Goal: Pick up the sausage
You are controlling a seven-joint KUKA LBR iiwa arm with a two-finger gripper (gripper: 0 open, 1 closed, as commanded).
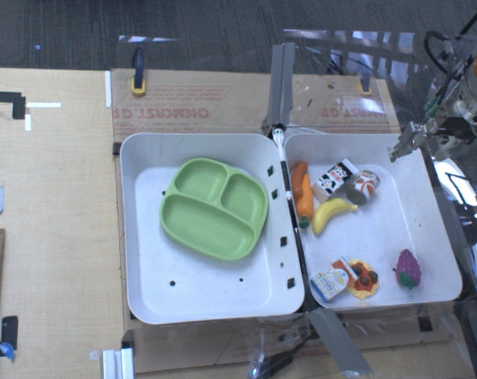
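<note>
— Where is the sausage [366,182]?

— In the right bin [428,235], towards its far side, just beside a black-and-white carton [333,178] and above the tip of a banana [331,212].

— How does it look?

— Short and stubby, reddish-brown with a pale patch; it is too small to make out more.

— And the gripper [404,144]?

— At the right bin's far right corner, well apart from the sausage. Whether it is clenched or released I cannot tell.

— What else is there?

— A carrot [302,188] along the right bin's left wall, grapes [408,268] near the right wall, and a green plate [215,209] in the left bin [144,290]
</note>
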